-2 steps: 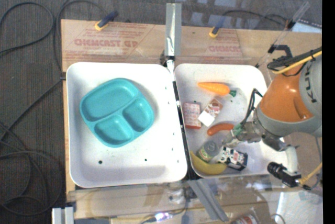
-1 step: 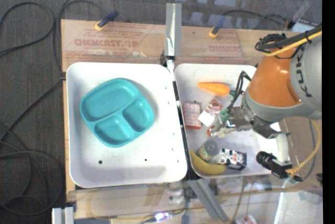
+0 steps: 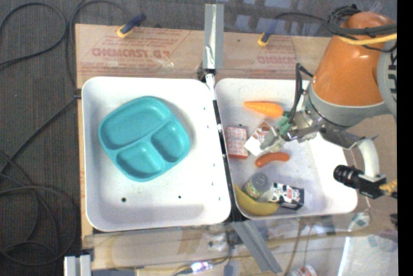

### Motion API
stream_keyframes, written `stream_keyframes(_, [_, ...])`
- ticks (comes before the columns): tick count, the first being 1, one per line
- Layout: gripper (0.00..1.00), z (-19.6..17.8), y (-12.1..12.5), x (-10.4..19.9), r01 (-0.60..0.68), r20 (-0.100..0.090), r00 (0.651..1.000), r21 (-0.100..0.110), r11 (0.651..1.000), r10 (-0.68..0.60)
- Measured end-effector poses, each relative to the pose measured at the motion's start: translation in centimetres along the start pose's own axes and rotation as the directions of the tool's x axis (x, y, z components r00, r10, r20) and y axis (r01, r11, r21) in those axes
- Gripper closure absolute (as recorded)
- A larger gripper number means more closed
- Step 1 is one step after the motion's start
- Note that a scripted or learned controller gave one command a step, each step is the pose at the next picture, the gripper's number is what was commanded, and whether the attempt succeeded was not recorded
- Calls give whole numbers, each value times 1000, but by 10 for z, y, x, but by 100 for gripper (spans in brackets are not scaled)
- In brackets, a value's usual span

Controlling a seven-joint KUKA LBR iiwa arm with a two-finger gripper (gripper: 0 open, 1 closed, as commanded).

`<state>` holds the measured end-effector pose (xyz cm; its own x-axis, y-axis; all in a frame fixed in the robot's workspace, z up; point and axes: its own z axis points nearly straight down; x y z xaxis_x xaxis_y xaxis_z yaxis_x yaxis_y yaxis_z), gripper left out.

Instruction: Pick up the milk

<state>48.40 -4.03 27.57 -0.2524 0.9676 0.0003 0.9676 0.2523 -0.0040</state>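
My gripper (image 3: 279, 133) hangs low over the middle of the right bin (image 3: 335, 191), pointing left. Its tip is right beside a small white-and-red carton (image 3: 260, 135), which looks like the milk. I cannot tell whether it touches the carton. A pink-and-white carton (image 3: 236, 142) lies just left of that one, by the bin's left wall. A black-and-white carton (image 3: 288, 195) lies on its side near the front of the bin, well apart from my gripper.
An orange carrot (image 3: 263, 108) lies behind the gripper and a red sausage (image 3: 272, 158) just in front of it. A green can (image 3: 260, 182) and a banana (image 3: 258, 206) sit at the bin's front. The left bin (image 3: 103, 204) holds a teal divided plate (image 3: 145, 137).
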Motion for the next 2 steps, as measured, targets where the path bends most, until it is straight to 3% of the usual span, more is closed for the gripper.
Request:
stream_keyframes(1, [100, 48, 0, 2, 438, -1, 899, 0, 899, -438])
stream_keyframes(2, [100, 83, -2, -7, 537, -1, 844, 0, 844, -537])
